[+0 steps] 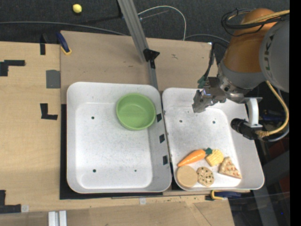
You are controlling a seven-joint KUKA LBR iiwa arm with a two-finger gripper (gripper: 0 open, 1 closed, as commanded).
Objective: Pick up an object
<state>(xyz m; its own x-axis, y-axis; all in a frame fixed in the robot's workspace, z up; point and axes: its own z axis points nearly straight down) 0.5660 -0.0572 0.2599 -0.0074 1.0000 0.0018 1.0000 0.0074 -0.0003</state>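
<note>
From my remote station I saw the arm [254,41] reaching in from the right, its orange band above the wrist, with the gripper [201,101] hanging over the far part of the right bin [221,135]. I could not tell how the pincer stood, because it showed only as a dark, blurred shape against the white bin floor, and I saw nothing between its tips. The things to be picked lay in a cluster at the near end of that same bin, well apart from the gripper. The orange carrot [192,157] lay tilted, its green end touching or just beside the yellow corn piece [215,157]. Just to the right of the corn sat the pizza slice [230,167]. Nearer the front rim lay the round tan disc [186,176], and just beside it on the right the chocolate-chip cookie [205,175]. In the left bin [94,145] the green bowl [136,111] stood upright in the far right part, close to the wall shared with the other bin. A grey pole [133,20] slanted down toward the gap between the bins. A small yellow ball [77,8] lay on the dark floor beyond the bench [28,126], at the upper left.
</note>
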